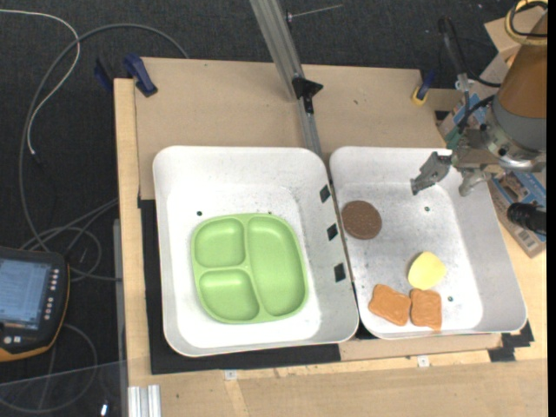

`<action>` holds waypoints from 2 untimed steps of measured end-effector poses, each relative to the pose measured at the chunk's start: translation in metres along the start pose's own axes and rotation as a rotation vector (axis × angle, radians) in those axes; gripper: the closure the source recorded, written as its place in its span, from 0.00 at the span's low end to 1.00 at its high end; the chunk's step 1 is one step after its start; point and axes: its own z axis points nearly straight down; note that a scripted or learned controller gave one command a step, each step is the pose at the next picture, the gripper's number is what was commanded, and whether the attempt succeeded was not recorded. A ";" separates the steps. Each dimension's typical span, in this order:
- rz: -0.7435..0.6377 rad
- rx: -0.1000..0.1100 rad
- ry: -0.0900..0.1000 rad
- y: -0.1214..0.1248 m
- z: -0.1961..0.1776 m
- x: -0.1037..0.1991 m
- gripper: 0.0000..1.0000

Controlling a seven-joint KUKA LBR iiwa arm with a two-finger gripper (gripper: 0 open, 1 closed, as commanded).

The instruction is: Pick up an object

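Pincer (443,175) sits over the upper right part of the right bin (486,259), at the end of the grey arm (521,102) that comes in from the right edge. Fingers look spread apart, one dark finger (426,177) pointing left and down, the other toward the right, nothing between them, so no hold on anything. Candidates for the pick all lie in the same right bin: brown round cookie-like disc (361,219) near the bin's left wall, yellow rounded piece (426,270) lower in the middle, and two orange cracker-like squares (408,307) side by side at the front wall, just below the yellow piece and close to touching each other. Key relation: every item lies toward the front of the bin from the pincer; the brown disc is off to the left and a little forward, the yellow piece almost straight forward, the orange pair farthest forward. Brown disc and yellow piece look about equally near; the disc stands apart from the rest, so it reads as the cleaner target. It is round, so no long axis to line up with; the orange squares run left to right as a pair. Left bin (174,233) holds a green three-compartment plate (250,268), well apart from the pincer. Judgement: approach not begun, pincer height above the bin floor cannot be told.
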 end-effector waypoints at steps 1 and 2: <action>-0.002 -0.003 0.000 0.001 -0.011 0.000 1.00; 0.004 -0.002 -0.005 0.026 0.016 -0.046 1.00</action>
